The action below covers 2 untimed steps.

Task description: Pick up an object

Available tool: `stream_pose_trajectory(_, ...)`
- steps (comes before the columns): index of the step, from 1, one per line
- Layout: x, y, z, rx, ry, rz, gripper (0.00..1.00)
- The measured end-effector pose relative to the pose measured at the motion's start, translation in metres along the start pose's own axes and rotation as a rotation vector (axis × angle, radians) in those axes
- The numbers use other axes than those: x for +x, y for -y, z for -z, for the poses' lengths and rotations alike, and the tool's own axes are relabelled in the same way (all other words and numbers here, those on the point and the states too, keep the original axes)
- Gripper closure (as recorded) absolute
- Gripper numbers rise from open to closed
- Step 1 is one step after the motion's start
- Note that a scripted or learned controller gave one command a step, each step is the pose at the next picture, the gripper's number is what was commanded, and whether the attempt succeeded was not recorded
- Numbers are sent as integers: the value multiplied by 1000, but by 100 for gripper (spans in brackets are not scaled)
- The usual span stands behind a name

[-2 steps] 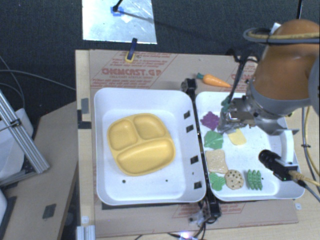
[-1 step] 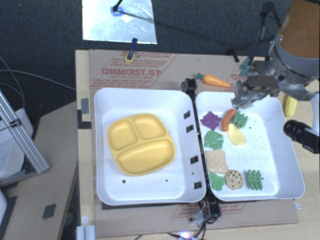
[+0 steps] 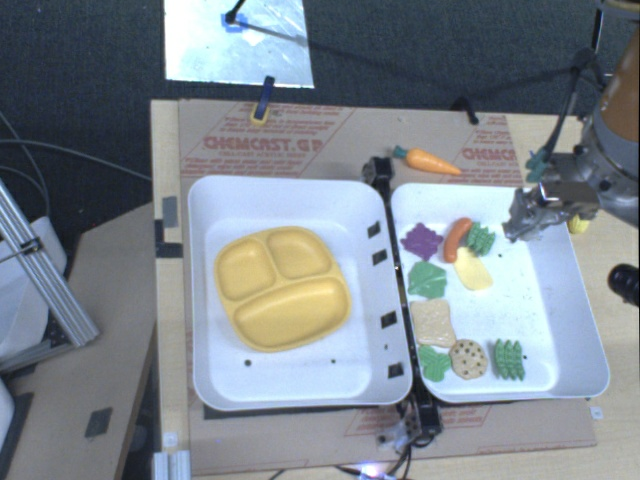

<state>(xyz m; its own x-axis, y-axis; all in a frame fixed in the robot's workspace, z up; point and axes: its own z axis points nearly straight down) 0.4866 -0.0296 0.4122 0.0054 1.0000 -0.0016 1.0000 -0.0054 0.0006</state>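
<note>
While the jaws (image 3: 524,224) hang above the right bin's (image 3: 560,308) upper edge, whether apart or together I cannot tell, nothing appears lifted yet: the toy foods, sausage (image 3: 456,238) and cookie (image 3: 467,358) among them, lie in that bin, so the whole pick remains.

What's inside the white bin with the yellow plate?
In the left bin sits just the yellow divided plate, its three sections bare. Whatever lies under the plate is covered. The toy foods are in the right bin.
</note>
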Motion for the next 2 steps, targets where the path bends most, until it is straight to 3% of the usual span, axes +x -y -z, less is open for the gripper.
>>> stream_pose_trajectory(1,111,-13,26,-4,-5,21,100)
stream_pose_trajectory(2,63,2,-113,12,1,1,100)
